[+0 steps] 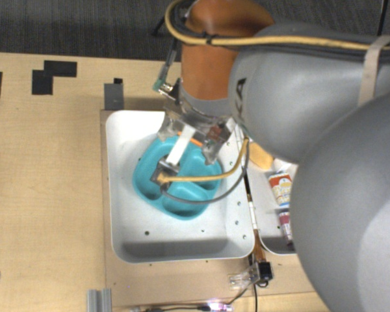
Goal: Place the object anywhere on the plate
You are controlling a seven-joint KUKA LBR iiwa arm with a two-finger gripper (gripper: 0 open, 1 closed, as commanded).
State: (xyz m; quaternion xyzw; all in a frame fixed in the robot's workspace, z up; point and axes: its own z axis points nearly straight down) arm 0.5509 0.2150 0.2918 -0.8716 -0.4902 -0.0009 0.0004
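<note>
- The teal plate [182,207] lies in the left bin [127,239], roughly at its middle, so there is room to approach it from any side
- The claw [194,138] hangs right over the far half of the plate, close above it, carried by the arm [299,96], which crosses in from beyond the plate's right side
- That position fits a drop onto the plate, since anything let go there would likely land inside its rim
- The wrist hides the claw from this slant, so I cannot tell whether it is wide, narrow or holding something
- A small orange patch [190,135] shows just under the claw, above the plate's far edge. It may be the object, but it could equally be part of the claw
- Nothing I can make out lies loose on the bare teal near side of the plate, so I judge the placing not yet done
- Right of the plate, past the wall between the bins, the right bin [270,242] holds a yellow thing [261,155], a bottle [281,188] with a red and white label, and a dark red thing [285,225]
- The surface [45,174] left of the plate is plain pale wood
</note>
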